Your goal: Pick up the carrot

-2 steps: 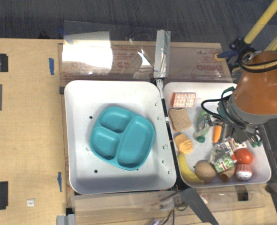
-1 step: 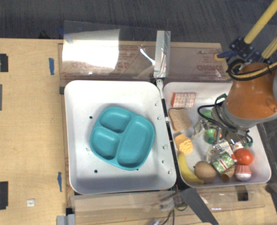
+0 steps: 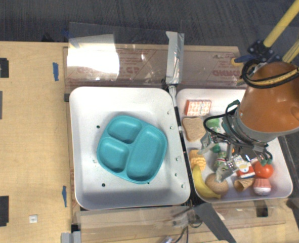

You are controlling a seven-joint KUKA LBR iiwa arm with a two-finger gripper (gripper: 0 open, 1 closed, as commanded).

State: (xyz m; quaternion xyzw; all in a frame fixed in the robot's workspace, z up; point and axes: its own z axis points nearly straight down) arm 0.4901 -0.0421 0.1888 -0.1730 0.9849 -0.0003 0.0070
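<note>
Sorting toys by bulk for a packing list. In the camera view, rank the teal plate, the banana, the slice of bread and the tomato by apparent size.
1. Teal plate
2. Banana
3. Slice of bread
4. Tomato

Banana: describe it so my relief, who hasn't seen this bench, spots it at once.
Find the white bin on the view's right, crowded with toy food. Along its wall next to the other bin, near the view's bottom edge, lies the banana. It is the only long, curved, plain yellow piece there.
</note>
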